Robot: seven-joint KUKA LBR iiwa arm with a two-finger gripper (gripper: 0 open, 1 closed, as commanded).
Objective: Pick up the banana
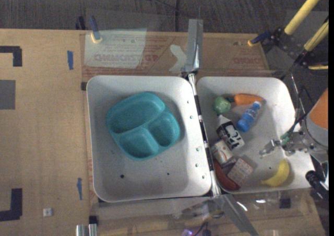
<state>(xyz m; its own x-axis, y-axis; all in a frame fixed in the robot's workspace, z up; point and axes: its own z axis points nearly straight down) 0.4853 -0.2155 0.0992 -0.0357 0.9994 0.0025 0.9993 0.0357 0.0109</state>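
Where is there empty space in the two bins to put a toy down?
Left bin: bare floor in front of the teal tray, along the near wall. Right bin: a bare patch between the blue bottle and the banana. Its left side is crowded with packets and bottles.

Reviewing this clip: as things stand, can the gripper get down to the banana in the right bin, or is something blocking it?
Probably yes. The banana lies in the right bin near its front right corner, with bare floor around it and the nearest packet apart to its left. The gripper sits just above it. The bin wall close by may cramp the approach.
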